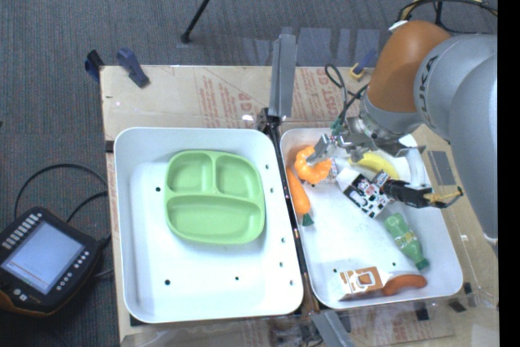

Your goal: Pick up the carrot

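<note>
The carrot (pixel 298 193) is a slim orange piece with a green stub at its near end. It lies lengthwise along the left wall of the right bin (pixel 357 252). My gripper (pixel 328 147) hangs over the far left part of that bin, above and to the right of the carrot's far tip and apart from it. It sits right by a curled orange toy (pixel 312 167) that lies just beyond the carrot.
The right bin also holds a banana (pixel 375 164), a black-and-white packet (pixel 367 193), a green bottle (pixel 405 239), a small brown box (pixel 361 280) and a red sausage (pixel 404 283). A green divided plate (pixel 215 197) lies in the left bin (pixel 146 272).
</note>
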Robot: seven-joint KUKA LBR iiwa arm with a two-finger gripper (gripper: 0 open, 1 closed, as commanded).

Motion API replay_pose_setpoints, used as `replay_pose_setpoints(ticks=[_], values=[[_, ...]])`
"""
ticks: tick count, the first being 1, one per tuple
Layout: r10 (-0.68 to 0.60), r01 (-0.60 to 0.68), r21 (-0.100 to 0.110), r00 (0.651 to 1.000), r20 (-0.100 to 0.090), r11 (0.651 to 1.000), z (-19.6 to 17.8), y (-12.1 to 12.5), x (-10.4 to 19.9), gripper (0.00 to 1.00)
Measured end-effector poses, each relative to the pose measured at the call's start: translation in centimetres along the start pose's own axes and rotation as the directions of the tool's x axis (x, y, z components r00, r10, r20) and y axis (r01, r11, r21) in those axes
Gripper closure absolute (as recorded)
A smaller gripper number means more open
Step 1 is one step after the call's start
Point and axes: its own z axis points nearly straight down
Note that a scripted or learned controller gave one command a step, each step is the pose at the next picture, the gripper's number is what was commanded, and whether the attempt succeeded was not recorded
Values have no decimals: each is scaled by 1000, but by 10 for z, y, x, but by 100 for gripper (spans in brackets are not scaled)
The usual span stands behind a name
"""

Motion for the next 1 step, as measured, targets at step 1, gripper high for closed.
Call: replay_pose_setpoints(ticks=[1], values=[[-164,164,-16,986,1,986,13,7,2,0]])
